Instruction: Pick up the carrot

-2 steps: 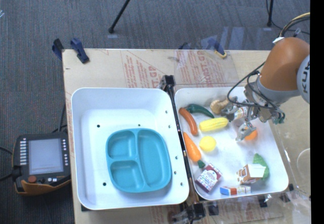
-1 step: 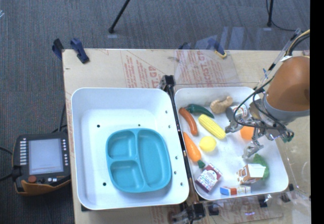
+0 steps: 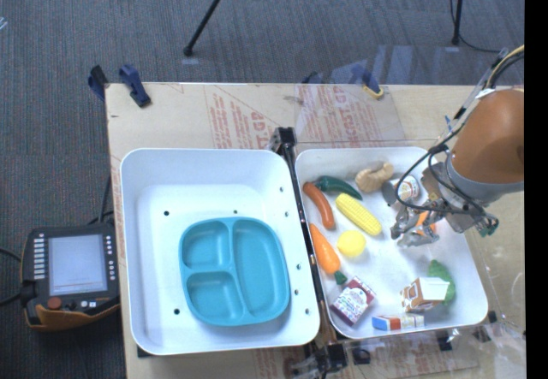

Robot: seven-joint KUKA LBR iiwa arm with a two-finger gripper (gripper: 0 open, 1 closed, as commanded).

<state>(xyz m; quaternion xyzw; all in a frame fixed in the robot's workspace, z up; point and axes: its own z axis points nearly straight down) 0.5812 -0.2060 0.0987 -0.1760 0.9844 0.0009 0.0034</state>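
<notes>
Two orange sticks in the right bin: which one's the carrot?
The carrot is the lower one, tapered, beside the yellow lemon. The sausage above is redder, round-ended.

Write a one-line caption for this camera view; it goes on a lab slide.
Gripper hovers over the right bin, apart from the carrot at its left wall; blue tray sits in the left bin.

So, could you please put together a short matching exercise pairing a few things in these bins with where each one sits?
Things:
1. carrot
2. blue divided plate
3. corn cob
4. hand

Places:
A. middle of the left bin
B. right part of the right bin, above its floor
C. along the right bin's left wall
D. right bin, just above the yellow lemon

Pairs: 1-C, 2-A, 3-D, 4-B
</notes>
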